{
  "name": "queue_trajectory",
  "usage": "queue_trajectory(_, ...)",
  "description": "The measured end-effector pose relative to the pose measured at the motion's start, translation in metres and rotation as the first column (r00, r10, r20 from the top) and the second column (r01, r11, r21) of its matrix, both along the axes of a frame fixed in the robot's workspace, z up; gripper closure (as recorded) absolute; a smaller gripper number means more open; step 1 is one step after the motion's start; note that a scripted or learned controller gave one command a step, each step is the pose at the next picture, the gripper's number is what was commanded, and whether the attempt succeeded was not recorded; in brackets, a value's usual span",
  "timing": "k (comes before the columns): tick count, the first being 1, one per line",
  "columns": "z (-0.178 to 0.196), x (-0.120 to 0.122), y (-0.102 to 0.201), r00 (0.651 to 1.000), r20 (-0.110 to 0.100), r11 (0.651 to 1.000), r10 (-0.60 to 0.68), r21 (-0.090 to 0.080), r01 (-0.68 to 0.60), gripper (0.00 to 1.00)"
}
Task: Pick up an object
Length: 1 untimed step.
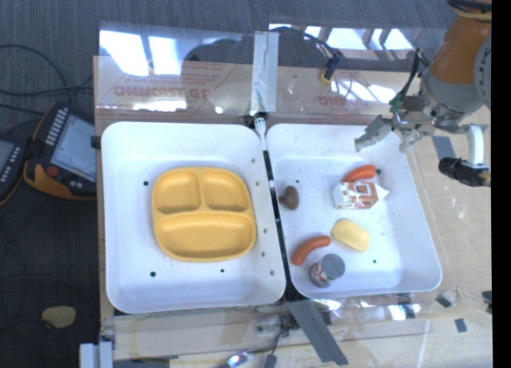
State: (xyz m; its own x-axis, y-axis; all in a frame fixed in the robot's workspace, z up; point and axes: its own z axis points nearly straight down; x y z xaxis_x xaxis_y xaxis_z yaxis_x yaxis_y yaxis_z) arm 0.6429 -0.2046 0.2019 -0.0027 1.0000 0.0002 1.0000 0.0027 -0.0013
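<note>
Camera view shows the likeliest pick, a red sausage [359,173], lying on a small white carton [360,194] at about one o'clock in the right bin [423,231]. A yellow lemon-like piece [350,235], a second sausage [310,249], a grey can [326,269] and a brown lump [291,197] lie scattered, apparently for random picking. The gripper [385,131] hovers at twelve o'clock over the rim, fingers spread and holding nothing. The left bin [128,199] carries a yellow divided tray [204,213].

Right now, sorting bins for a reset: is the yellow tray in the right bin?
No, the yellow tray lies in the left bin, away from the food items in the right bin.
</note>
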Motion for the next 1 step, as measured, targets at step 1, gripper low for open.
queue_trajectory(1,-0.1042,0.0065,-0.0076,0.997,0.008,0.997,0.076,0.007,-0.076,0.00)
